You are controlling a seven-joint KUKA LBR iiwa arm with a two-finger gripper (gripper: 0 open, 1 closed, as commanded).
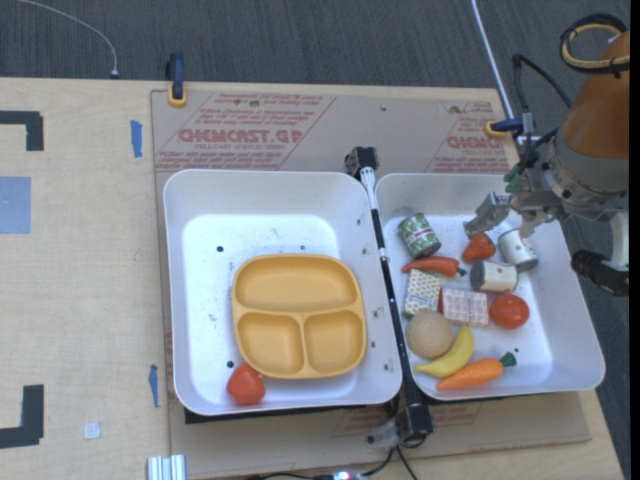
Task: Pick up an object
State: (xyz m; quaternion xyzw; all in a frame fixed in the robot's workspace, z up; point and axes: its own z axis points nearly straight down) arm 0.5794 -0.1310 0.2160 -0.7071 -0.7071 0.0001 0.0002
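- Small red strawberry-like toy (479, 248): lay in the right bin (575, 353), upper area, just beside a white cylinder (497, 275).
- Pincer (505, 218): hovered directly above-right of it; whether clenched or released could not be told.
- Worktop (70, 298): carried both bins.

Brightness: even and fairly bright, no dim corners.
Light source: diffuse, from overhead; exact position cannot be told.
Shadows: soft and short; a faint one under the yellow tray (297, 315) and along the inner walls of the 2 white bins (190, 268).
Glare: mild washout on the bin floors; no hard hotspots.
Focus: slightly soft overall; label print on small items unreadable.
Distortion: bench edges look straight.
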